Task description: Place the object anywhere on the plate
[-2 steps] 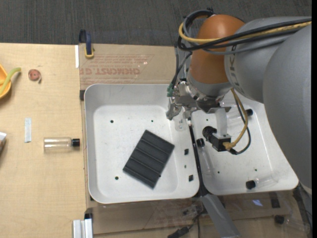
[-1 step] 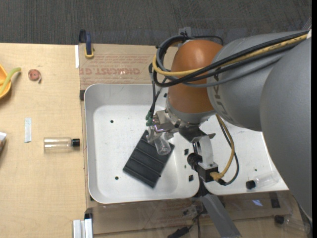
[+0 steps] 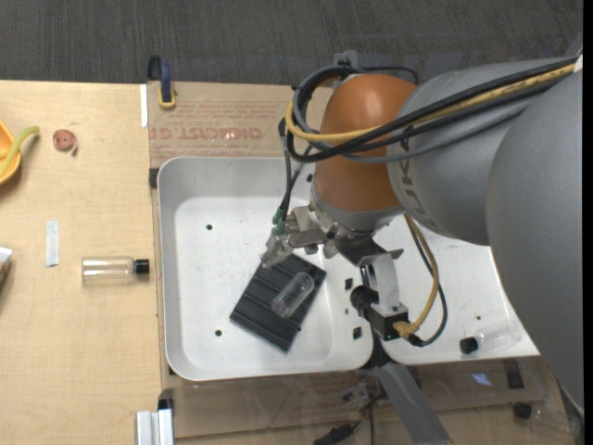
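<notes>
Mirrored red print on cardboard (image 3: 227, 123), not legible.

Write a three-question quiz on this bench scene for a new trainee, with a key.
1. True or false: the clear bottle lies on the black plate.
2. Which bin holds the black plate? A) the left white bin B) the right white bin
3. Fill in: outside the bins, on the wooden bench, lies a clear vial with a ____ cap.

Key: 1 true; 2 A; 3 black.
</notes>
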Robot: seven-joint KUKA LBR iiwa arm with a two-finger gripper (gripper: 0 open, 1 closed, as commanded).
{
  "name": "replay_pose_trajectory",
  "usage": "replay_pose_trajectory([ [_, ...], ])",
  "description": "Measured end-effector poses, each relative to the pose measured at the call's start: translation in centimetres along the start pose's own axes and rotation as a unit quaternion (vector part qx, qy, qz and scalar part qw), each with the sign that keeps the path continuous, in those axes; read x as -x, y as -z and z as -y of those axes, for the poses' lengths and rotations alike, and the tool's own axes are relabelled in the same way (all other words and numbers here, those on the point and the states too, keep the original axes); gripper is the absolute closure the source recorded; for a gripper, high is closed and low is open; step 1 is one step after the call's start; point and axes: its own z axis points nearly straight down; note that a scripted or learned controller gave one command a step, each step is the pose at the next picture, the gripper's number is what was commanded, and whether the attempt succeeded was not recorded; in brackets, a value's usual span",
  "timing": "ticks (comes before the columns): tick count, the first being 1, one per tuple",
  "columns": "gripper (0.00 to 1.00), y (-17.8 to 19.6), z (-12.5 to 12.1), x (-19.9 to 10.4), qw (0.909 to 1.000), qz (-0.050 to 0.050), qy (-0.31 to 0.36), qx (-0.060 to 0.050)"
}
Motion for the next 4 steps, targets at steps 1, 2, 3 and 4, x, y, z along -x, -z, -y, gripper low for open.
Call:
replay_pose_trajectory([
  [1,0.00,3.2,-8.0,5.0,0.9787,0.001,0.205,0.002],
  [2,0.00,8.6,-13.0,8.9,0.9717,0.001,0.236,0.003],
  [3,0.00,20.7,-10.8,13.4,0.9338,0.002,0.358,0.003],
  [4,0.00,23.5,-10.2,20.9,0.9104,0.002,0.414,0.003],
])
